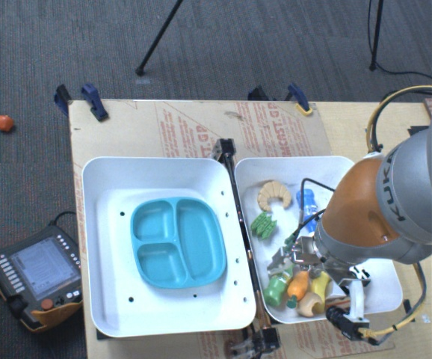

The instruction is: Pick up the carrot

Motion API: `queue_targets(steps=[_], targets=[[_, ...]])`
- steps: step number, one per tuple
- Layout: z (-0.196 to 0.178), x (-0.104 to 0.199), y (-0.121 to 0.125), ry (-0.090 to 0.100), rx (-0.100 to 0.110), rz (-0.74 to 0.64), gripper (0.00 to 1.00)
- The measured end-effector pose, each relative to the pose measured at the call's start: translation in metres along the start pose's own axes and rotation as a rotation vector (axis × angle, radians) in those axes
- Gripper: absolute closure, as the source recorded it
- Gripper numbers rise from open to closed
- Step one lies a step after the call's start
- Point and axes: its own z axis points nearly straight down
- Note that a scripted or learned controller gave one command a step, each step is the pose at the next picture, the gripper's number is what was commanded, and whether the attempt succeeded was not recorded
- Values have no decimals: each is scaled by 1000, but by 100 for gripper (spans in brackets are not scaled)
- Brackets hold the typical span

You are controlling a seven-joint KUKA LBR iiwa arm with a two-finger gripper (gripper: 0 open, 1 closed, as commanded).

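Gripper (294, 259) lowered into the right bin (365, 169), just above the carrot (298, 284).

Taking the right bin as landmark: the carrot, orange and short, lies near the bin's front edge among a cluster of toy foods, with a green piece (276, 290) touching it on the left and a yellow piece (319, 283) just beside it on the right; a tan piece (311, 305) sits at its front. Whether the gripper is spread or closed cannot be told, as the metal parts are small and crowded by cables; nothing is visibly pinched. Farther back in the bin lie a tan croissant (274, 194), a green leafy item (263, 224) and a blue object (306, 200). The left bin (100, 200) adjoins the right bin and holds a blue divided plate (177, 241).
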Motion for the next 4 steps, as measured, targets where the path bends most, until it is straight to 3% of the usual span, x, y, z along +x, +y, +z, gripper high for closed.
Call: queue_targets(steps=[1,2,3,4], targets=[[-10,0,0,0,0,5,100],[-14,-50,3,-2,-12,-249,100],[-2,-65,6,-4,-14,-581,100],[-1,-66,2,2,-2,-581,0]])
